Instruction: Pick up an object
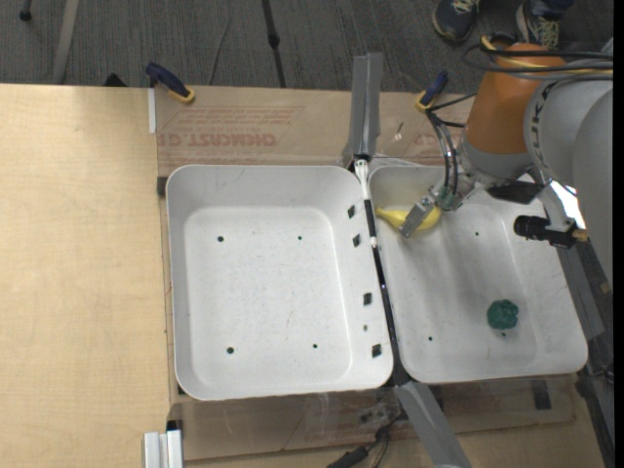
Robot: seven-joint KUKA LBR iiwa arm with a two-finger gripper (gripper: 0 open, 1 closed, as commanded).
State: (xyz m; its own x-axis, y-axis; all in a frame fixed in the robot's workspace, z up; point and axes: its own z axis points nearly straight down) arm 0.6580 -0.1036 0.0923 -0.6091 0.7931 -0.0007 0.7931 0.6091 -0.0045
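Camera view
Arm: the grey KUKA arm with its orange band (507,105) reaches in from the right, over the far part of the right bin.
Tool: the tool (421,219) sits low in the far-left corner of the right bin, its tip right at the yellow object; whether its fingers are spread or pressed together cannot be told.
Yellow object: a yellow banana-like object (393,218) lies on the floor of the right bin, close to the bin's left wall, partly covered by the tool's tip. A grip on it cannot be made out.
Green object: a small dark-green round object (503,313) rests on the floor of the right bin, toward its near right side, well apart from the tool.
Right bin: white and shallow (468,364), touching the left bin along the middle divider.
Left bin: white and shallow (185,261), with a few small dark dots on its floor.
Surface: a light wooden surface (78,261) carries both bins, with brown cardboard (253,130) under their far edges.
Clamps: two blue-and-yellow clamps (168,81) (431,90) sit on the cardboard's far edge.
Floor: grey carpet (322,18) beyond the surface, with a person's shoes (466,3) at the upper right.
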